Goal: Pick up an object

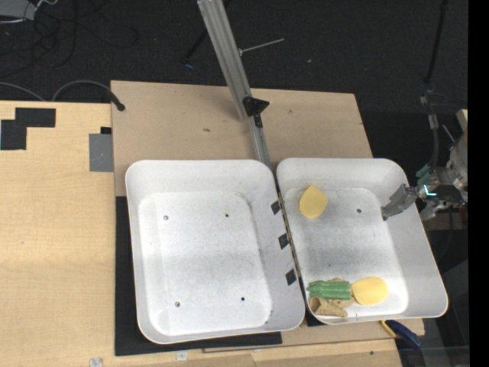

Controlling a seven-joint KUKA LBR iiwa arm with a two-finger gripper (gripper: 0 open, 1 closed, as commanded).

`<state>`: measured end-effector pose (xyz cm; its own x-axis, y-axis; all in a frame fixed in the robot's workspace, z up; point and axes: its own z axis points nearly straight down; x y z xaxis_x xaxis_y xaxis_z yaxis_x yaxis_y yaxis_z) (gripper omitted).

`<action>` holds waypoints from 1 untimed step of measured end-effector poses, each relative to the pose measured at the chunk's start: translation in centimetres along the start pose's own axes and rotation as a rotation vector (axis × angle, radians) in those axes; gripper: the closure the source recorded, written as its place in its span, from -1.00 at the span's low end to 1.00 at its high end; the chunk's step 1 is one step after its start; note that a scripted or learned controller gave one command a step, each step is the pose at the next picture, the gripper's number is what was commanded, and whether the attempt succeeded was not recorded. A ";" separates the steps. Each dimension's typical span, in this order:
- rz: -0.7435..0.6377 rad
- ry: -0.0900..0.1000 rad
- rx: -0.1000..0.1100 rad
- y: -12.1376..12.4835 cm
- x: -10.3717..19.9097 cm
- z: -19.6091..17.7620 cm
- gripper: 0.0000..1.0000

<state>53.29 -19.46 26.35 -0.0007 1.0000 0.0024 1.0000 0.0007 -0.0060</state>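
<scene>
Gripper (399,202) sits at the right rim of the right bin (412,258), low, near the edge. It's small and dark against the rim; can't tell how it's set, and nothing is visibly between the tips. No object held as far as I can see.

Candidates are all in the right bin. A pale yellow round piece (312,202) lies alone near the bin's upper left, beside the divider between the bins. In the front corner, a green object (330,289), a tan object (330,306) under or against it, and a second yellow piece (370,290) are bunched together, touching or nearly so. The left bin (145,205) sits on the desk (46,228) beside it.

Risks, judged from this:
- Gripper is right by the bin wall; a descent here likely clips the sloped rim or closes on nothing, since no object is under it.
- Front cluster: packed tight and jammed in the corner, so the tips may hit a neighbour, push the pile, or grab two things at once.
- Yellow pieces look rounded and smooth; could squirt out of a pinch or roll.
- Lone yellow piece is the cleanest target, but it's close to the divider wall, little room on that side.
</scene>
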 end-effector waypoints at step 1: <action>0.001 -0.001 -0.004 0.1 0.0 -0.2 -1.00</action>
<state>53.35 -19.50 26.52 0.0005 1.0000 0.0012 1.0000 -0.0005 -0.0024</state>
